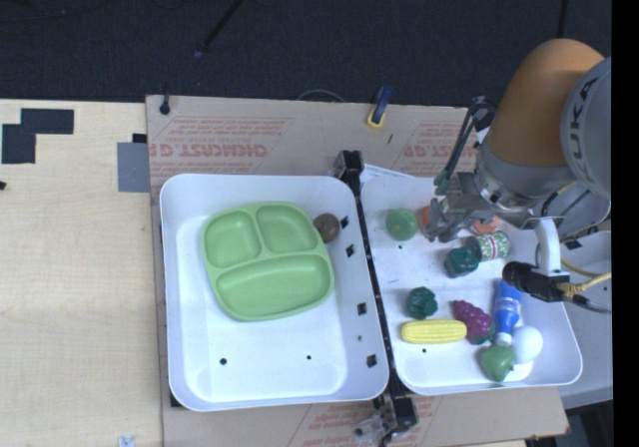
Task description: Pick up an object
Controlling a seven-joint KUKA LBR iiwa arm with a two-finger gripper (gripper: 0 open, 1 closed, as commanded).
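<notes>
Currently the end effector (446,221) sits low in the right bin (394,355), finger state cannot be told, beside a dark teal object (462,260) and a green ball (401,224); crowding risks a nudge or glancing miss.

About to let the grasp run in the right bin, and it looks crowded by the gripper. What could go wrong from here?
1. The gripper sits low among a dark teal toy, a striped can and a green ball, so it may nudge or pinch the wrong one.
2. The ball is round and could roll away if bumped.
3. Whether the gripper holds anything cannot be seen, so a lift may come up empty.
</notes>
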